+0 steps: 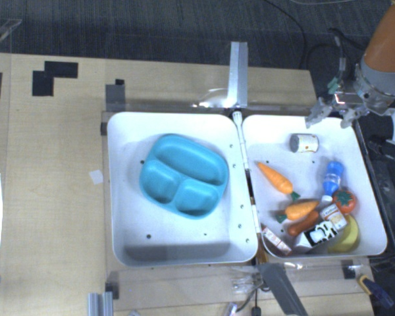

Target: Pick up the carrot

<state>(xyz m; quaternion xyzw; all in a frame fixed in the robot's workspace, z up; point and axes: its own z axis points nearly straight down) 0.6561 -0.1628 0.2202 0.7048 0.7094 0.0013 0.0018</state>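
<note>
Pincer [334, 112] hangs above smooth, tapered carrot [276, 177].

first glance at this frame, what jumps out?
The bright blue divided plate sits alone in the left bin. The right bin holds a cluttered pile toward its near corner, with the carrot lying apart at the pile's far-left edge and a second orange carrot-like piece closer in. The gripper hovers over the right bin's far right corner, away from the carrot.

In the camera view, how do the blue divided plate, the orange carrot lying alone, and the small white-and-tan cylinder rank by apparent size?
1. Blue divided plate, clearly largest.
2. Orange carrot lying alone.
3. Small white-and-tan cylinder, slightly smaller than the carrot.
</note>
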